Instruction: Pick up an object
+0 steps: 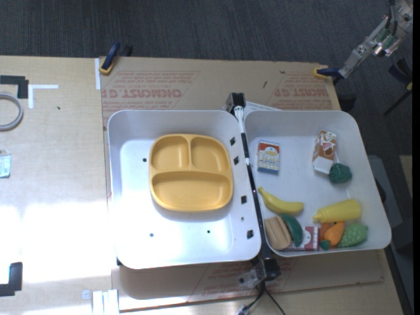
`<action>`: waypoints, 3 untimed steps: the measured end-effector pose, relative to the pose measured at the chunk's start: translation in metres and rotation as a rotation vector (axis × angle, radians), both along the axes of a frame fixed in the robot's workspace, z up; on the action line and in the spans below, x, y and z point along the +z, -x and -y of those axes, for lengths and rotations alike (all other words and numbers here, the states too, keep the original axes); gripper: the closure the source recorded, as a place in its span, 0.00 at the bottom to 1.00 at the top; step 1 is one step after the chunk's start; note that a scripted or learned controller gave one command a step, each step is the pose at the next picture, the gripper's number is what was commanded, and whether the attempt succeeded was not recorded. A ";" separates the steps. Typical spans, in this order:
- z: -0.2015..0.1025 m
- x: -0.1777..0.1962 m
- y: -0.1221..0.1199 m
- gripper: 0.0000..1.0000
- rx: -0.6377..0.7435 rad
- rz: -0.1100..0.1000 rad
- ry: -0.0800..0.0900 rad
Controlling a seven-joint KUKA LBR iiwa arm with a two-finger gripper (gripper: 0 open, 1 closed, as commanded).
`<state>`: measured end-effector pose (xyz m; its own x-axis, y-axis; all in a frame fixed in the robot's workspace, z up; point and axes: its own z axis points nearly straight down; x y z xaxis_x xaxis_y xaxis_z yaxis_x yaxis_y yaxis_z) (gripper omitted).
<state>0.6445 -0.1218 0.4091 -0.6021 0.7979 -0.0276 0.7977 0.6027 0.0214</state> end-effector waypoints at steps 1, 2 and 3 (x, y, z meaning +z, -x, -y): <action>0.000 0.010 -0.001 1.00 0.002 0.004 0.001; 0.000 0.020 -0.002 1.00 0.004 0.008 0.002; 0.000 0.029 -0.003 1.00 0.006 0.012 0.003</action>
